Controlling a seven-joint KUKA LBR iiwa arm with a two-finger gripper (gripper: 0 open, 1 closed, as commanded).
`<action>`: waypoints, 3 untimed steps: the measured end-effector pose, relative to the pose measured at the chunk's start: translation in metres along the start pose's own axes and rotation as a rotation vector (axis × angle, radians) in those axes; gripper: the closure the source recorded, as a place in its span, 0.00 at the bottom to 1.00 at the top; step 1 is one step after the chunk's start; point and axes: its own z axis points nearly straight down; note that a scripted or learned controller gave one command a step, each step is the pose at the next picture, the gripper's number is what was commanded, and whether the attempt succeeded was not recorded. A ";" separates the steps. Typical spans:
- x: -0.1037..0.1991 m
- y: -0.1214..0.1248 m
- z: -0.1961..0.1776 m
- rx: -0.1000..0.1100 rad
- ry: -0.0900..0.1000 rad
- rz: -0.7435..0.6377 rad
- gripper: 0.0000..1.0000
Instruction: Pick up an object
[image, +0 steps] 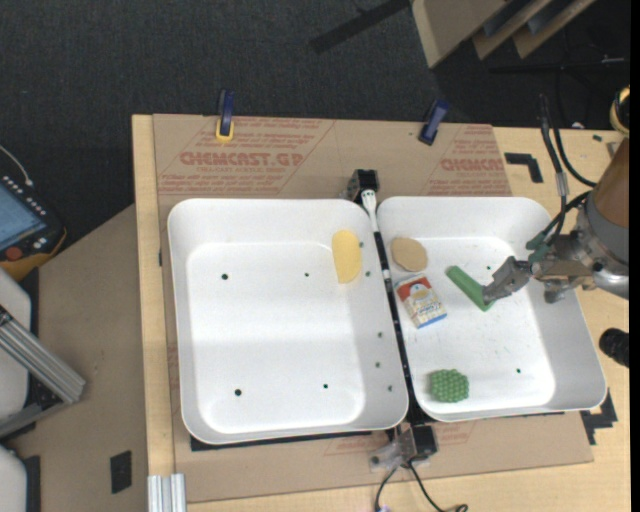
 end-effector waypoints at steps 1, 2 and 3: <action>0.000 0.001 -0.011 -0.003 -0.001 0.000 1.00; -0.080 -0.009 -0.058 -0.008 -0.006 0.007 1.00; -0.114 -0.008 -0.104 -0.009 -0.006 0.003 1.00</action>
